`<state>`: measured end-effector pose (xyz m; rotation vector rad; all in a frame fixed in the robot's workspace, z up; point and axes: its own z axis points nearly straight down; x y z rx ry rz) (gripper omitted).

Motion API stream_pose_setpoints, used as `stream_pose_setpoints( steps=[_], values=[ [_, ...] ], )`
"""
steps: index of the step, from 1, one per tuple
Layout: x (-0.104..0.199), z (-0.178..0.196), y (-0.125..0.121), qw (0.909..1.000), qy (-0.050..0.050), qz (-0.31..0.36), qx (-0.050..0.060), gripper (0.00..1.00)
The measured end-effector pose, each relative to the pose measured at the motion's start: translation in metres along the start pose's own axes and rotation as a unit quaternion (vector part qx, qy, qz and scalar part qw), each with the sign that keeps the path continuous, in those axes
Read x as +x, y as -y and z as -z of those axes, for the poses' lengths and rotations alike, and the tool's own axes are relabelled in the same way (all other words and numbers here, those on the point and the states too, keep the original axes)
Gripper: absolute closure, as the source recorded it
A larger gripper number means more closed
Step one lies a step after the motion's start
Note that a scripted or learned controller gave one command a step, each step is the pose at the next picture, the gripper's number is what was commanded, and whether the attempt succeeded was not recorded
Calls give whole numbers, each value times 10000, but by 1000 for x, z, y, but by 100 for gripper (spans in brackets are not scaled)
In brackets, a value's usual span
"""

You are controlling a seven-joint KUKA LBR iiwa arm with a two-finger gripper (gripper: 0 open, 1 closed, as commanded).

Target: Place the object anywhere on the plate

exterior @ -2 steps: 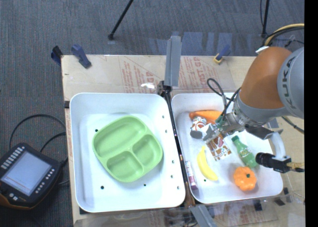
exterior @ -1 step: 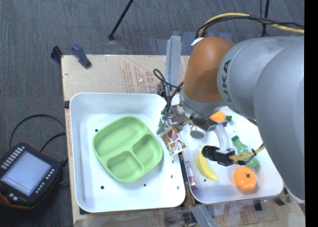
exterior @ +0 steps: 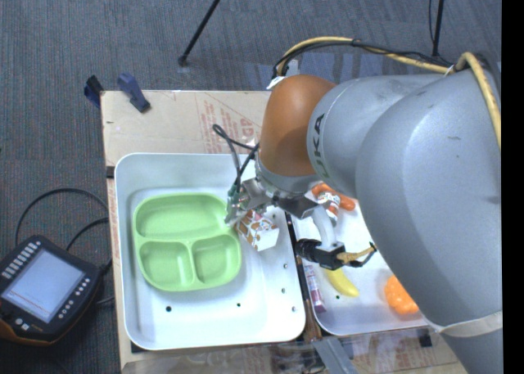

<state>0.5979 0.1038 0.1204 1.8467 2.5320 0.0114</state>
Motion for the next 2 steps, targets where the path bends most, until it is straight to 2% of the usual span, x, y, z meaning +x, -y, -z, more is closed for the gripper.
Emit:
stream_pose_setpoints(
  steps=[1, 2],
  values=[
    [35, 56, -33, 9735, 9, -2284, 75, 100],
    [36, 56, -33, 9737, 8, -2275, 77, 0]
  ],
)
